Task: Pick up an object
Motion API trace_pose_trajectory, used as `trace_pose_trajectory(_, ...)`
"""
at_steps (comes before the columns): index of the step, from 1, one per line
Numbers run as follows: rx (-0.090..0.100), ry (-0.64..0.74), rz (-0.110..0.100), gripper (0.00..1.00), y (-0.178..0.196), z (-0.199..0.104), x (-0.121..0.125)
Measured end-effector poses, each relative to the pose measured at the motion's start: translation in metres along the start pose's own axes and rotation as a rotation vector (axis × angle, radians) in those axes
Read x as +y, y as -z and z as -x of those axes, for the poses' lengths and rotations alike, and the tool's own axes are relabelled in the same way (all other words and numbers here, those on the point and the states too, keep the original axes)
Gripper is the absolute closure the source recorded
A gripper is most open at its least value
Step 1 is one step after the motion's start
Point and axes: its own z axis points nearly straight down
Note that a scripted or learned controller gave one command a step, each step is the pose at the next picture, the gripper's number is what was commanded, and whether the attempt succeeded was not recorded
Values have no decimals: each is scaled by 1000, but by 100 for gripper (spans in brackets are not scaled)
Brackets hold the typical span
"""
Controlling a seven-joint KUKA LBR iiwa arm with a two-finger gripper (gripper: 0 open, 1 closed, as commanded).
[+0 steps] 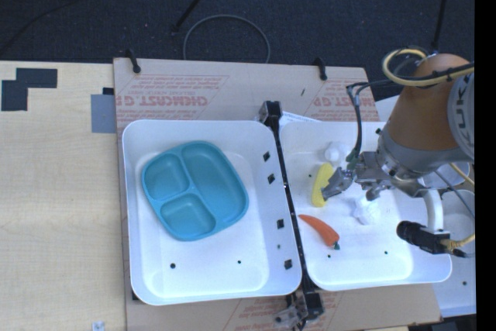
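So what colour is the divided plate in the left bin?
Light blue: the divided plate, seen clearly in the camera view.

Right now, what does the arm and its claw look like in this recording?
The arm shows a broad orange band above a grey wrist. A yellow cable loops at its top, and a black cable runs down towards the dark metal claw.
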Motion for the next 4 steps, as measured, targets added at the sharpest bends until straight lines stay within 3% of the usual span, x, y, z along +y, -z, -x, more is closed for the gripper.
trace_pose_trajectory(1,-1,2,12,0,7,0,3)
trace_pose_trajectory(3,-1,2,8,0,-91,1,1)
trace_pose_trajectory(4,-1,-5,9,100,-79,3,1)
